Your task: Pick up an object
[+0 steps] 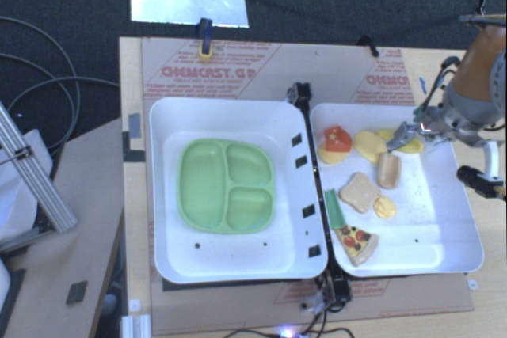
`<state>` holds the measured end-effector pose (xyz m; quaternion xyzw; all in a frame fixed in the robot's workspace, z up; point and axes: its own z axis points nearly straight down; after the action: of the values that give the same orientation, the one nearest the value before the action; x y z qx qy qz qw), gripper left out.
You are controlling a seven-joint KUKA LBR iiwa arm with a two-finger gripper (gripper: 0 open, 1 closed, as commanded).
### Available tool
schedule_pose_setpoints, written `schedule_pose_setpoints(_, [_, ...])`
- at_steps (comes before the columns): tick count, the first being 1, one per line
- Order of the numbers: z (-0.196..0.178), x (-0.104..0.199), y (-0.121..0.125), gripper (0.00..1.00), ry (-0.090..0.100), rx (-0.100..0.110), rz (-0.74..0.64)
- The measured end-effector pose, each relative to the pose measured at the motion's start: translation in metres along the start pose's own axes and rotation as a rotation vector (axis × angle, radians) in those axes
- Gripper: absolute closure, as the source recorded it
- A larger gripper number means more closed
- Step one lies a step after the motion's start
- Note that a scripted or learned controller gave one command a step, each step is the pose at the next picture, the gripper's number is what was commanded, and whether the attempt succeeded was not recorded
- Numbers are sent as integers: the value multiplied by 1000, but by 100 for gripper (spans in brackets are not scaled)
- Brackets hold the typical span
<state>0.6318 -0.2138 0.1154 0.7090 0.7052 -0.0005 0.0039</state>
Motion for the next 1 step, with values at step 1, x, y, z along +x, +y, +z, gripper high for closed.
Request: schedule_pose_setpoints(1, [9,11,10,0,6,2,-7])
